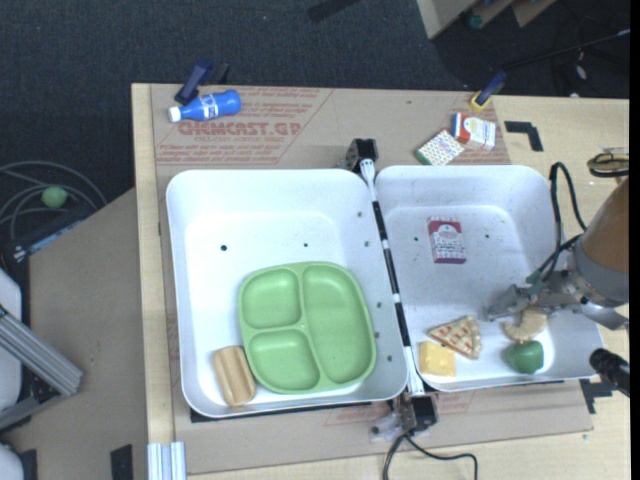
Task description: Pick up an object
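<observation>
The left bin [190,268] holds a green divided plate [303,325] and a tan bread piece [233,374]. In the right bin [470,183], a red packet [446,240], pizza slice [457,336], cheese block [437,359] and green apple [524,355] lie beside the tool [520,311], which hovers over a beige object [527,322].

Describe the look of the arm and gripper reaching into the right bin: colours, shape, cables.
The arm enters from the right as a rounded, blurred form, orange-brown above and grey below. Its gripper is dull grey metal with thin, pointed fingers. A black cable loops up beside the arm, over the right bin.
</observation>
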`<state>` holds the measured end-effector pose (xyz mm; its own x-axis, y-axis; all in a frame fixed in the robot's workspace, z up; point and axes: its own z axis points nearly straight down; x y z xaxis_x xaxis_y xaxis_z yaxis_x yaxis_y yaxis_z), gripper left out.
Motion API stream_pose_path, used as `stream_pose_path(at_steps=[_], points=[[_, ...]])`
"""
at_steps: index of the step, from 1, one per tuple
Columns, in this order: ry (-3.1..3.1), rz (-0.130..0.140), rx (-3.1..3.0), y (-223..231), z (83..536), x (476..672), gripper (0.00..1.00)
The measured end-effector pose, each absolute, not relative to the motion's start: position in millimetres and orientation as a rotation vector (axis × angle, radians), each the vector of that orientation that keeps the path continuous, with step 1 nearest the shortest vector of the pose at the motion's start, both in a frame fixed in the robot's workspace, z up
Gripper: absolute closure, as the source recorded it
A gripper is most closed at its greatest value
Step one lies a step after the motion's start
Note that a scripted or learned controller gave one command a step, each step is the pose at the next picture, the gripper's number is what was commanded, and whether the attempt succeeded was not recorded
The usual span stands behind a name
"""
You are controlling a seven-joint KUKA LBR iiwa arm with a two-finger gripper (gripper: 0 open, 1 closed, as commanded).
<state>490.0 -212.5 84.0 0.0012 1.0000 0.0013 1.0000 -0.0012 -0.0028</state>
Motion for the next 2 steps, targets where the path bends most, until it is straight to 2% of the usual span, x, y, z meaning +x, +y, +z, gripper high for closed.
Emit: stream_pose_path(at_steps=[1, 2], points=[[-2.22, -0.001, -2.224, -213, 94, 491.0, 1.0], [-2.225, -0.003, -2.219, -146, 151, 549.4, 1.0]])
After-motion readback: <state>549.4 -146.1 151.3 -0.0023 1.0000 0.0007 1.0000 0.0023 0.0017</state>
